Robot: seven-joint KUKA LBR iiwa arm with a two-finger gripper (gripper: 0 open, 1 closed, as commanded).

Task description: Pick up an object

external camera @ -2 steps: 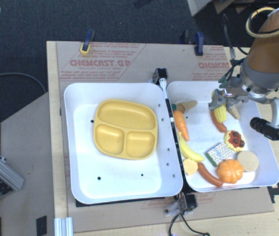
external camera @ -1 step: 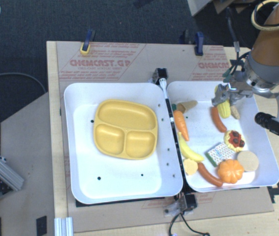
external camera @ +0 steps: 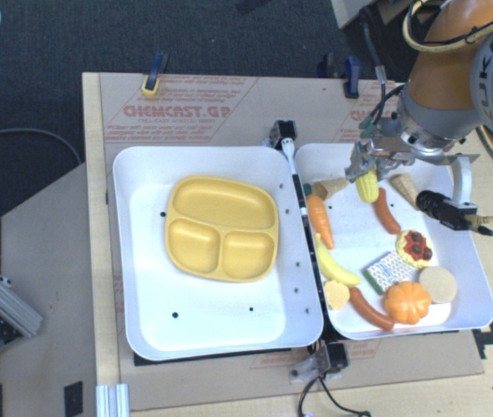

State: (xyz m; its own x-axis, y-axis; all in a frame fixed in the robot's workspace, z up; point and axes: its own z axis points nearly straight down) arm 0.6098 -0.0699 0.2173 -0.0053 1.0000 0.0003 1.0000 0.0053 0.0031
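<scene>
The tabletop (external camera: 98, 233) carries two white bins: the left bin (external camera: 142, 302) holds a yellow tray (external camera: 222, 228), the right bin (external camera: 472, 294) a scatter of toy food. The arm (external camera: 455, 59) reaches over the right bin's far end, and its gripper (external camera: 366, 174) hangs at a small yellow corn (external camera: 367, 186). The corn sits directly under the fingers (external camera: 358, 160), touching or nearly so, its long axis roughly upright in view. Whether they stand apart or clamped on the corn cannot be told.
</scene>
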